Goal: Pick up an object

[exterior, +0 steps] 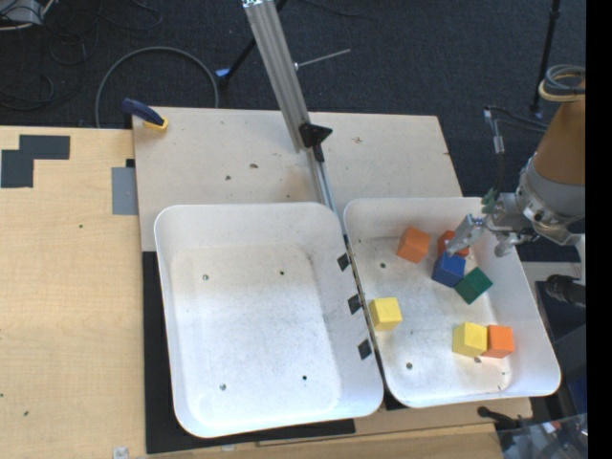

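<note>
Blue block [448, 271] sits just under your jaws [466, 235], touching a green block [473, 284], with a red one [449, 245] right beside. Your jaws look open, holding nothing. Go straight down and squeeze slowly

Matt wood bench [57, 285]; smooth white plastic bins [182, 390]; metal rail [279, 65].

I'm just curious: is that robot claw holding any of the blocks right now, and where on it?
Cannot be told. The gripper is over the red block and blue block, but no block visibly sits between its fingers.
</note>
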